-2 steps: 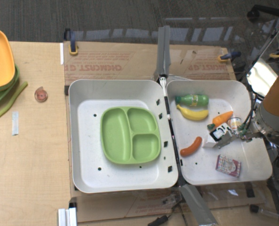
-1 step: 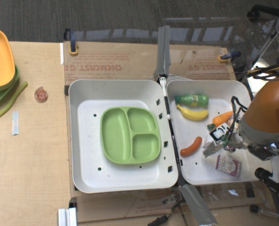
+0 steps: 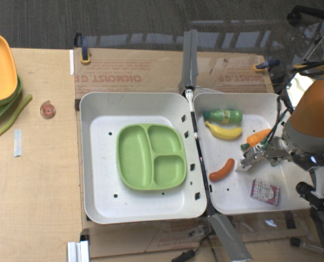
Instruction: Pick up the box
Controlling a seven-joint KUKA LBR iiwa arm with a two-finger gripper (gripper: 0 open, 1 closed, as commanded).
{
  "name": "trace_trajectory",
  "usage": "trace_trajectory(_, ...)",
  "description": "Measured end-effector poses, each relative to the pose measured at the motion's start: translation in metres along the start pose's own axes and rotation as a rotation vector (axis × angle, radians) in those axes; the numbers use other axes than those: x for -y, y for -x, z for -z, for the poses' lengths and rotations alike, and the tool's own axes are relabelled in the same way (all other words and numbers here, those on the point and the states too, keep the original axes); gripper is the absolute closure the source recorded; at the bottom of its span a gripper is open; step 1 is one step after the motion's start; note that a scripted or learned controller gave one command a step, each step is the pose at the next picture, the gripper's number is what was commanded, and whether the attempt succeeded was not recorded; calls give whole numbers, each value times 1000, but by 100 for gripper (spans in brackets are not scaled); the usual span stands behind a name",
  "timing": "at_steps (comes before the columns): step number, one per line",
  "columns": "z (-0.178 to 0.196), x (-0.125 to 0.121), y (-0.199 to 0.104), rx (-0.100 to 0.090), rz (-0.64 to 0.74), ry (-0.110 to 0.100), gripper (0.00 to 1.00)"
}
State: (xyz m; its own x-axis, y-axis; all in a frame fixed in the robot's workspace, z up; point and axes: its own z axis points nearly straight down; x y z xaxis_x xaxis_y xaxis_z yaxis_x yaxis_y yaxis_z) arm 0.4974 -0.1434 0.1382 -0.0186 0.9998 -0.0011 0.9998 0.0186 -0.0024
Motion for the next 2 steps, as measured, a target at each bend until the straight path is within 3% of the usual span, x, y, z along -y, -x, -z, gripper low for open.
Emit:
trace_trajectory(1, -48, 21, 24, -2, -23, -1, 0)
trace_trajectory(2, -13, 20, -16, -1, -143, 0, 0)
